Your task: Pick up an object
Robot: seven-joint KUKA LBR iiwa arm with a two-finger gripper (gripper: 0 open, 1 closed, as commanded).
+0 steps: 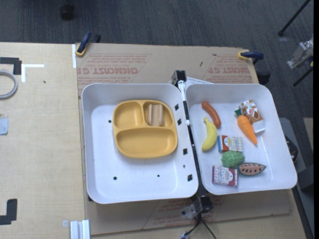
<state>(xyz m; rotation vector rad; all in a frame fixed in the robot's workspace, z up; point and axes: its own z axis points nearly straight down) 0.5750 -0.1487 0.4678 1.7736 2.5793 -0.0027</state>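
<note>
You cannot tell from this view how far the gripper is open or whether it has hold of anything; none of the things in the bins is lifted.

From the left, the left bin (99, 183) holds one yellow divided tray (144, 146), with one wooden block (155, 115) in its upper right compartment. The right bin (279, 176) holds eight toy pieces, all lying on its floor: one red sausage (211, 113), one banana (210, 135) just below it, one juice carton (230, 144) beside the banana, one green vegetable (232, 159), a second carton (225, 176) nearest you, one watermelon slice (251, 169), one carrot (246, 128), and one small printed box (249, 111) touching the carrot's top.

Both bins rest on a cardboard sheet (129, 66) held by two blue clamps (83, 44), on a pale wooden bench (35, 148). Beyond it lies dark grey carpet (164, 9).
</note>
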